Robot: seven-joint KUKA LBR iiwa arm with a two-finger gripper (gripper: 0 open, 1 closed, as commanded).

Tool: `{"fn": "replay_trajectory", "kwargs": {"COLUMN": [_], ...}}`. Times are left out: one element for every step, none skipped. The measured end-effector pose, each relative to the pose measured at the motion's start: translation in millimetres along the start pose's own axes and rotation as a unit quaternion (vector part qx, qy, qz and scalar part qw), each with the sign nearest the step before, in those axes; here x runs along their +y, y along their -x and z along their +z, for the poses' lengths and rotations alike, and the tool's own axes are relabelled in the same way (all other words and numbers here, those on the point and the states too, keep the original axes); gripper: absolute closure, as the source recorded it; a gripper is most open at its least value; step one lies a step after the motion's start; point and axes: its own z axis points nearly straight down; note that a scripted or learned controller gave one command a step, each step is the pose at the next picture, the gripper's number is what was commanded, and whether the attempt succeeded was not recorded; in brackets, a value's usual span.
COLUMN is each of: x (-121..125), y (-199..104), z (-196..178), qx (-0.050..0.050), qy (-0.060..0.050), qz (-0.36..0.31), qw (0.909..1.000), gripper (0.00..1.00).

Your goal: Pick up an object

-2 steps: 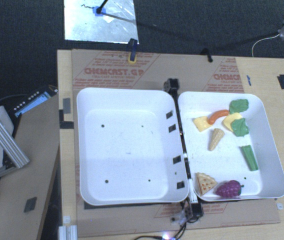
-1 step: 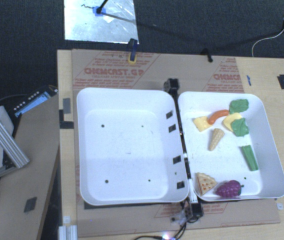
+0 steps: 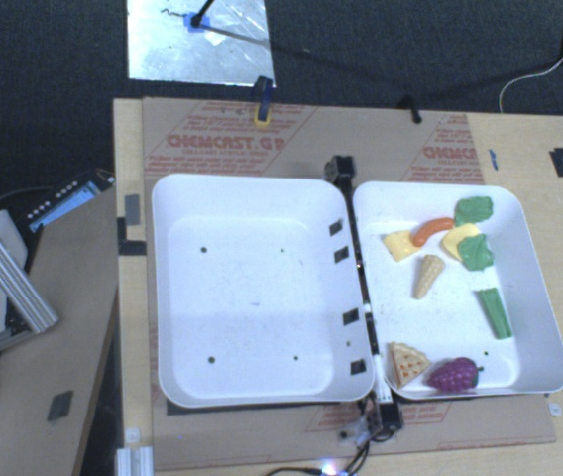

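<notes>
Over in the right bin (image 3: 534, 296) every toy food piece, from the orange carrot (image 3: 432, 231) to the purple grapes (image 3: 454, 374), is lying untouched, so nothing is getting picked yet, and I cannot tell the gripper's state.

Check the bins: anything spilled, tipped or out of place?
Nothing stands out. All the toy food sits inside the right bin: the purple grapes and the pizza slice near its front edge, the green stick mid-right, the rest clustered at the back.
</notes>
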Motion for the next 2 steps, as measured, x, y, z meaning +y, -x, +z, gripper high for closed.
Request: {"fn": "replay_trajectory", "kwargs": {"x": [0.7, -4.8], "y": [-4.0, -15.1], "z": [0.0, 45.7], "qx": [0.001, 0.002], "qy": [0.0, -0.003], "qz": [-0.003, -0.003], "qw": [1.0, 1.0], "gripper": [1.0, 1.0]}}
